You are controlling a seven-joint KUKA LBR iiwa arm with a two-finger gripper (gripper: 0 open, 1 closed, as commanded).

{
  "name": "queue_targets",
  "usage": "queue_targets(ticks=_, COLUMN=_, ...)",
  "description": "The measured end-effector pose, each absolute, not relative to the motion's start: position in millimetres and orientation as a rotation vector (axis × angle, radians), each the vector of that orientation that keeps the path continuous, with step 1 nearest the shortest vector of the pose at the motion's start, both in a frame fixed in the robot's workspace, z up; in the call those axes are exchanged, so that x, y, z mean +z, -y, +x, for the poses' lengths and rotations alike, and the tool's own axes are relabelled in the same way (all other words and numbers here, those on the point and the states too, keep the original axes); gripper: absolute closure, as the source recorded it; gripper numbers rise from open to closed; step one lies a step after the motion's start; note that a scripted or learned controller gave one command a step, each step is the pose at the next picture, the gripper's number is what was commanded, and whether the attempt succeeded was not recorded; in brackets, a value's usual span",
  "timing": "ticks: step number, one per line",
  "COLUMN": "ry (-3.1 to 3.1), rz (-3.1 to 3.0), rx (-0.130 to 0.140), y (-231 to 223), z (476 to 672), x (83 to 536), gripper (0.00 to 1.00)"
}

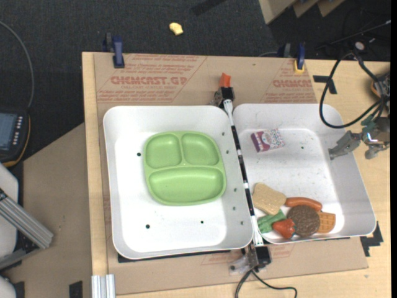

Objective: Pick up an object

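Two white bins are seen side by side on the bench. A green divided plate (184,167) lies in the left bin (124,216). In the right bin (347,185), a small purple-and-white carton (267,139) lies flat near the far side, and a cluster of toy food is gathered at the near left corner: a slice of bread (268,197), a sausage (304,202), a brown patty (305,220), a waffle piece (327,221), a red pepper (284,228) and a green piece (269,221). The gripper (345,144) is seen at the right bin's right rim, well apart from the food cluster and beside no object; its opening cannot be told
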State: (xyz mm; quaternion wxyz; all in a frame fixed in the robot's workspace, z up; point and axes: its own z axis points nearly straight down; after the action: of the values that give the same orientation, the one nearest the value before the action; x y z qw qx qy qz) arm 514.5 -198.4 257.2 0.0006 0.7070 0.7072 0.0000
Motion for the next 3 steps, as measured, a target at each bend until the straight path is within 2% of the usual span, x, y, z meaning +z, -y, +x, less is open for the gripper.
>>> queue_targets(ticks=1, ry=-2.232, rz=2.221, rx=-0.003, y=170, z=569.6, x=172, gripper=0.00)
queue_targets(ticks=2, ry=-2.232, rz=2.220, rx=-0.003, y=131, z=610.9, x=79, gripper=0.00)
queue_targets(ticks=3, ry=-2.224, rz=2.223, rx=-0.007, y=117, z=655.7, x=83, gripper=0.00)
